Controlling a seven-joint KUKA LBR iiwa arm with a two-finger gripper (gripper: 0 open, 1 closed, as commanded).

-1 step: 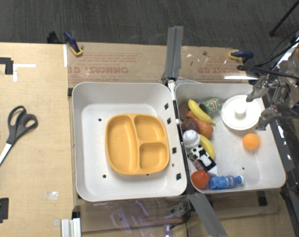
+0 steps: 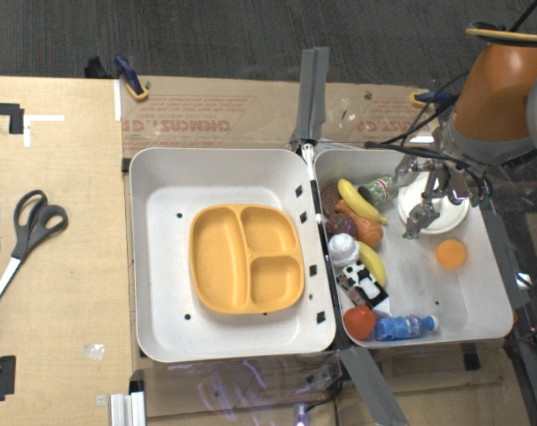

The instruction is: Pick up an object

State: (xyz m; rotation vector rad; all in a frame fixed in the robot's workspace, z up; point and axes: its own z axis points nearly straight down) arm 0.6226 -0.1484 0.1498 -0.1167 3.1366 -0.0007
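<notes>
My gripper (image 2: 425, 207) hangs low in the right bin (image 2: 481, 322), at its far right part, over a white round bowl-like object (image 2: 446, 218). Just in front of it lies an orange ball (image 2: 451, 254). On the bin's left side a yellow banana (image 2: 357, 200), a green-capped bottle (image 2: 375, 190), a brown item (image 2: 364, 229), a silver-topped container (image 2: 343, 248), a second yellow piece (image 2: 372, 263) and a black-and-white item (image 2: 364, 285) are piled together. A red tomato (image 2: 359, 323) and a blue bottle (image 2: 405, 327) lie at the front edge.
The left bin (image 2: 157, 264) holds an orange three-compartment plate (image 2: 248, 257). Scissors (image 2: 27, 233) lie on the wooden bench to the left. A grey divider bar (image 2: 311, 96) runs behind the bins. Bare bin floor shows around the orange ball.
</notes>
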